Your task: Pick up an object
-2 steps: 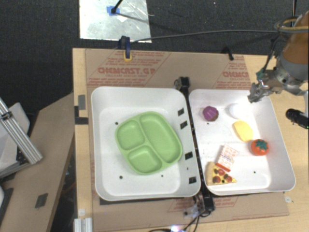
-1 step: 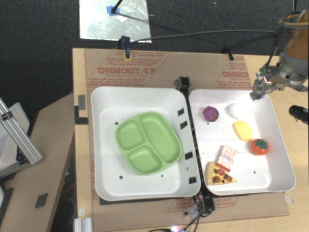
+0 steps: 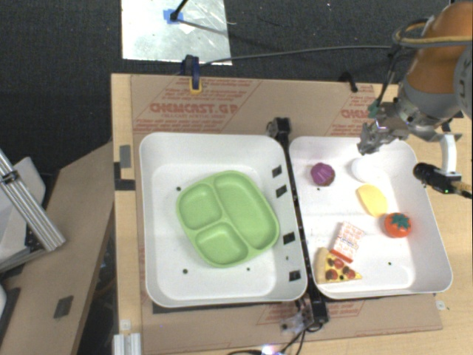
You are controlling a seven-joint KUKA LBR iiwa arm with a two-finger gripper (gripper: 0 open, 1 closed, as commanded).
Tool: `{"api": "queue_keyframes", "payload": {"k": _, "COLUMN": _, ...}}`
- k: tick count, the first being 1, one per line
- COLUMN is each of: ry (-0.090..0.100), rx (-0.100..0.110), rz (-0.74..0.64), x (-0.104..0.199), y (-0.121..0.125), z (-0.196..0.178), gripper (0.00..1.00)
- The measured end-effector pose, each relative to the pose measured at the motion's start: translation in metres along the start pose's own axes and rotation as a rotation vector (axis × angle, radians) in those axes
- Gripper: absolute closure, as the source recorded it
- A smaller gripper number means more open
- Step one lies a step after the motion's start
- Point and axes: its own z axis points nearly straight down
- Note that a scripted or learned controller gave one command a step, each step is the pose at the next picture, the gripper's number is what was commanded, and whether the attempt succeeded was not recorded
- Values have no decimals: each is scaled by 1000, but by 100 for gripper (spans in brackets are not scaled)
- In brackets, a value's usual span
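Two shallow white bins sit side by side on the worktop, which is covered with brown cardboard printed with red lettering. The left bin holds a light green divided plate with three compartments, lying roughly in the middle and turned at a slant. The right bin holds the loose items: a purple round object near its far left part, a white rounded object just right of it and hard to make out against the bin floor, a yellow oblong piece nearer, an orange-red tomato-like ball with a green top close to the right wall, a small red and white packet toward the near side, and a pizza slice toy touching or just beside the packet at the near left corner. The grey arm with its orange band comes in from the right; the jaws hang over the far part of the right bin, just above the white rounded object and right of the purple one. Whether the jaws are released or clenched cannot be told; they are too small and dark here. Nothing is visible between them. A blue and yellow clamp sits at the far edge of the cardboard, and a shiny sheet lies beyond it.
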Motion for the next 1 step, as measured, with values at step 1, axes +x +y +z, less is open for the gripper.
{"api": "queue_keyframes", "payload": {"k": 1, "ry": 1, "rx": 1, "rz": -1, "x": 64, "y": -9, "z": -2, "gripper": 100}}
